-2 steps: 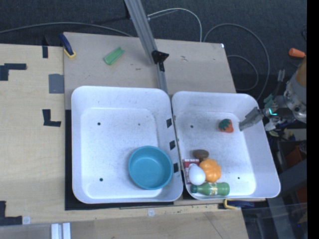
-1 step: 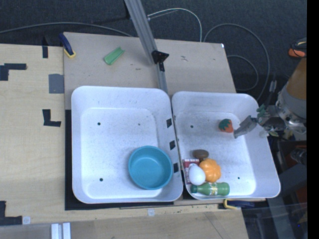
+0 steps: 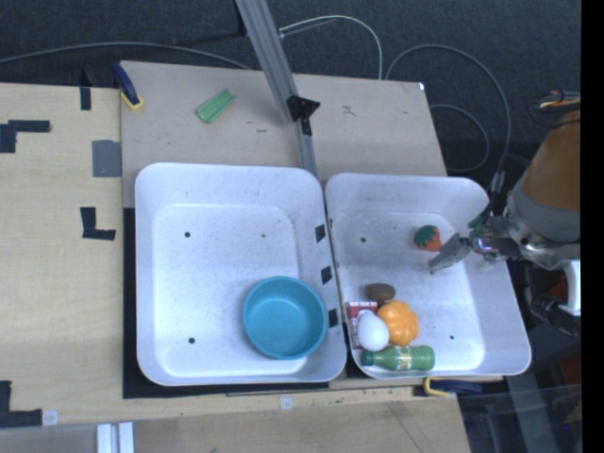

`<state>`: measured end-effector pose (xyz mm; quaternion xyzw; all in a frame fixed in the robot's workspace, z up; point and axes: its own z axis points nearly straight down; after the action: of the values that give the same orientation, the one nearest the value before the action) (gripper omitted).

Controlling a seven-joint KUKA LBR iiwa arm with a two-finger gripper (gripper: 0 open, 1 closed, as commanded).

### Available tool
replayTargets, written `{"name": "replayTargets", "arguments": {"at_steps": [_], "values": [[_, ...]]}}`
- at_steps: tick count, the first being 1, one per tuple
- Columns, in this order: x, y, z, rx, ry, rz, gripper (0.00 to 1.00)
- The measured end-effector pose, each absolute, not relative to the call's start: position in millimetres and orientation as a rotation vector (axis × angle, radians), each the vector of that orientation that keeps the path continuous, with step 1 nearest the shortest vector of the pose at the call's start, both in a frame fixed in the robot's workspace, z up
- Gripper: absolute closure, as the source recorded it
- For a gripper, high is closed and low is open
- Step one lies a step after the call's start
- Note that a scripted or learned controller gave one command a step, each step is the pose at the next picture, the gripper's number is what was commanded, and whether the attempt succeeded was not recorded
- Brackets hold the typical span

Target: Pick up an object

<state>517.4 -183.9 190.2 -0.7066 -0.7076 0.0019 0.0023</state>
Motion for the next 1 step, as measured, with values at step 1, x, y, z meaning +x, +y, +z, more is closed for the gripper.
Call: {"name": "replayTargets", "arguments": {"at_steps": [1], "values": [[508.1,-182.6,128.8,-2.216,-2.216,0.007,0.0]]}}
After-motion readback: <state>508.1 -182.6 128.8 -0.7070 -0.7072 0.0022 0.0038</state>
